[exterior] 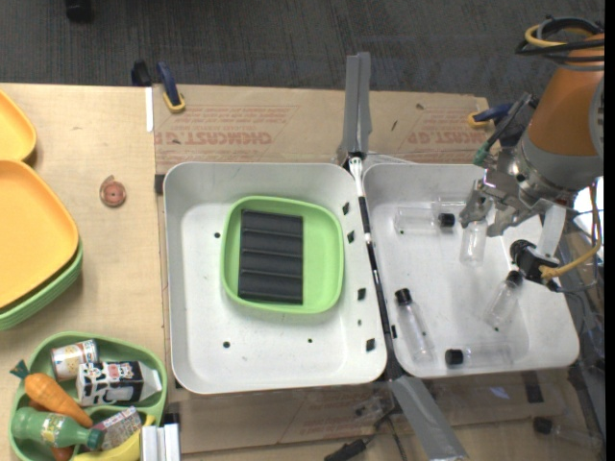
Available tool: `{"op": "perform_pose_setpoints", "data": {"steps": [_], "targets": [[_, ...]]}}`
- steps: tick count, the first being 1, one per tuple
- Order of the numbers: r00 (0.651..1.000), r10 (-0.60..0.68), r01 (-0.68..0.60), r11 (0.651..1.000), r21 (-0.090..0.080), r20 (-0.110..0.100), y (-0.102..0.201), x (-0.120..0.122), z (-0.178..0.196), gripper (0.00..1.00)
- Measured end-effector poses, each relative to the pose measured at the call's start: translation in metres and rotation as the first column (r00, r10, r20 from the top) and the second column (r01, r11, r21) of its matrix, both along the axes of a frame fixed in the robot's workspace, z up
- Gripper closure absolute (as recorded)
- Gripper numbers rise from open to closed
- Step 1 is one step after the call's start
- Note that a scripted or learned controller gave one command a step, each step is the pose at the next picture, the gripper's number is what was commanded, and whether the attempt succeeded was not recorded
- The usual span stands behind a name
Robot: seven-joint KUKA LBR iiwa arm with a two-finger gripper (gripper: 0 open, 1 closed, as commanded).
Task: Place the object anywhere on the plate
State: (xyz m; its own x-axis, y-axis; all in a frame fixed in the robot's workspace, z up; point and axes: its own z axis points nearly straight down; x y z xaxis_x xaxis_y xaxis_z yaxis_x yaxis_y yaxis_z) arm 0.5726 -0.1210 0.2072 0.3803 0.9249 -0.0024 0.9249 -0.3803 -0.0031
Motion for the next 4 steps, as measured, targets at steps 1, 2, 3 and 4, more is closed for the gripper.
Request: {"op": "perform_pose_setpoints", "data": {"steps": [1, 2, 3, 4], "targets": [[1.000, 0.000, 0.000, 1.000, 0.000, 0.000, 0.000, 0.000, 0.000, 0.00], [0.997, -0.071, 0.071, 0.997, 0.000, 0.001, -0.027, -0.038, 0.070, 0.00], [0.976, -0.219, 0.219, 0.976, -0.002, 0.002, -0.065, -0.072, 0.150, 0.00], [0.936, -0.353, 0.353, 0.936, -0.002, 0.000, -0.081, -0.081, 0.233, 0.00]]}}
